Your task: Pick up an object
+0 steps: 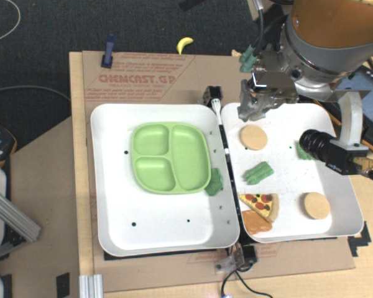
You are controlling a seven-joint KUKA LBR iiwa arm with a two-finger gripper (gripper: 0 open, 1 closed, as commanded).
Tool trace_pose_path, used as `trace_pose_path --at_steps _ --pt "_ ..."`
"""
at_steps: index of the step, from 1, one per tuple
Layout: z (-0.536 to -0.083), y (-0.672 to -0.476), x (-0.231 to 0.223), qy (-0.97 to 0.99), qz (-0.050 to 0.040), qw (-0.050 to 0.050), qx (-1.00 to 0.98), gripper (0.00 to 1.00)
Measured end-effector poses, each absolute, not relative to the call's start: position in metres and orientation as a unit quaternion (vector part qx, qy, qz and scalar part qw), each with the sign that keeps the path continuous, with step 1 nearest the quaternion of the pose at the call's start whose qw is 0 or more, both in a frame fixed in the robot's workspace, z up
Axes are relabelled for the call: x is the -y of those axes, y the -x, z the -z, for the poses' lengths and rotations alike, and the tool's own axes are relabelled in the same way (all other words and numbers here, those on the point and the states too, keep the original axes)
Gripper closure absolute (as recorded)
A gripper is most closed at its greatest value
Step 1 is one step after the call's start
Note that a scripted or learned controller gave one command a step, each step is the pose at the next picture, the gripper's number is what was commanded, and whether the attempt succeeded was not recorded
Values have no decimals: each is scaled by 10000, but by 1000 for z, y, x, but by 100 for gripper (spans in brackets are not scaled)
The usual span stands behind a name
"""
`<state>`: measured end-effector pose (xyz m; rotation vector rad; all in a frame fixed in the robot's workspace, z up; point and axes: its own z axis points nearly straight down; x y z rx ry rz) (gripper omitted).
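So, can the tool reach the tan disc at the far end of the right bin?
Probably yes: the tool is right beside the tan disc, which lies flat with nothing on it.

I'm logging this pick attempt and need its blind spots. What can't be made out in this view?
1. Green piece, camera view: mostly covered by the arm; shape unclear.
2. Orange thing: partly under the pizza slice; identity unclear.
3. Gripper: height above the tan disc unreadable at this slant.
4. Right bin: far corner covered by the arm.
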<state>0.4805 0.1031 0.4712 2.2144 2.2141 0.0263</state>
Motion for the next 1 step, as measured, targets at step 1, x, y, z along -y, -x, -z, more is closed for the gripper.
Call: trace_pose_path --at_steps 1 --pt "-358 -478 -149 -7057 47 -30 -7085 100"
